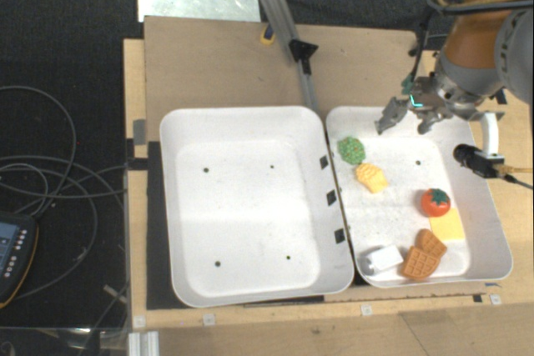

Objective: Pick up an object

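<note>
Arm (488,21) cut off at right edge, tool (409,122) open, empty.

- Mounted above the bench (209,62), looking down at a slant on two white bins: left bin (250,204), right bin (480,217).
- Set far enough back to take in both bins whole, the bench's edges, dark floor with cables (50,162) at left.
- Faces so that the arm (484,29) enters from the right, gripper (409,122) over the right bin's far edge.
</note>
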Available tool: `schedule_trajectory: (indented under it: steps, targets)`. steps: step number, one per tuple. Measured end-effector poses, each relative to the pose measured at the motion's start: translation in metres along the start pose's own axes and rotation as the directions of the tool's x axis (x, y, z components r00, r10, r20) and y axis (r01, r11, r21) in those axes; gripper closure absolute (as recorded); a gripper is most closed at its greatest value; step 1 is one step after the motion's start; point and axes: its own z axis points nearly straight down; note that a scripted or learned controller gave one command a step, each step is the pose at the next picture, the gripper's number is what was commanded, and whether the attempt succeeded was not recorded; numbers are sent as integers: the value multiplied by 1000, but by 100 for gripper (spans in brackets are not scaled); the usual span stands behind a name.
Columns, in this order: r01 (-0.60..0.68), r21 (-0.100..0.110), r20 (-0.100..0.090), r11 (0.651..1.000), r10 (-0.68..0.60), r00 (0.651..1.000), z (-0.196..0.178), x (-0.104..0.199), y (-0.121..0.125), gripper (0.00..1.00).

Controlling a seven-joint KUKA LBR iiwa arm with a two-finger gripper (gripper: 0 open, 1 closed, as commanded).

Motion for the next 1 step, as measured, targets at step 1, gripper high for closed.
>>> schedule_trajectory:
  steps: [1]
  targets:
    - [0, 5, -1, 1000, 0, 1000, 58, 8, 4, 0]
